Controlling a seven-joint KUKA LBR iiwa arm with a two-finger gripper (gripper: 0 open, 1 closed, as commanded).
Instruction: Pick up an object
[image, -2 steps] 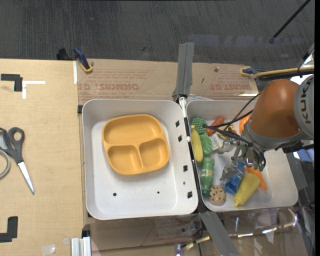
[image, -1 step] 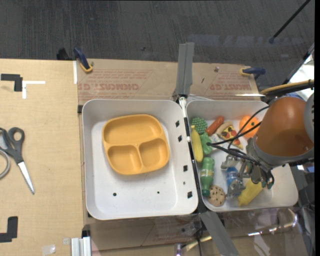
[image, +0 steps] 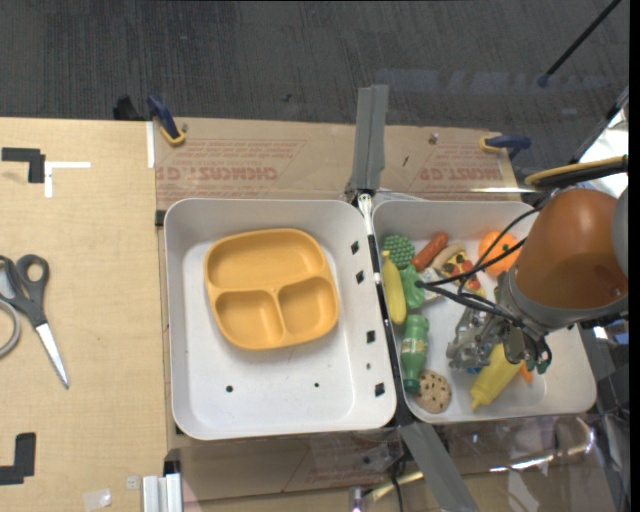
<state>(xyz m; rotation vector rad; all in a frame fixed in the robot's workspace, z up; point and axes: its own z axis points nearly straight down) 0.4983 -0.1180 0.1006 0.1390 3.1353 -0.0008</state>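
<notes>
The bench carries 2 shallow white bins side by side. The left bin holds 1 yellow divided plate with 3 compartments, set toward the bin's upper half; bare white floor runs all along its lower edge and down its left and right walls, so there is open room on every side of the plate but least at the top.

The right bin is crowded. Along its left wall lie a yellow banana, a green knobbly piece above it, a green bottle below it, and a cookie near the lower left corner. An orange carrot-like piece and a small dark-and-yellow item sit near the top edge. A yellow squeeze bottle lies tilted near the lower edge, just beside the gripper.

The arm's orange band covers the bin's upper right part. Below it the gripper hangs low in the middle of the right bin, among black cables; whether its fingers are spread or closed cannot be told, and nothing is visibly held between them. The only bare floor in this bin is a strip along the lower right.

Scissors lie on the bench at the far left, well apart from both bins.
</notes>
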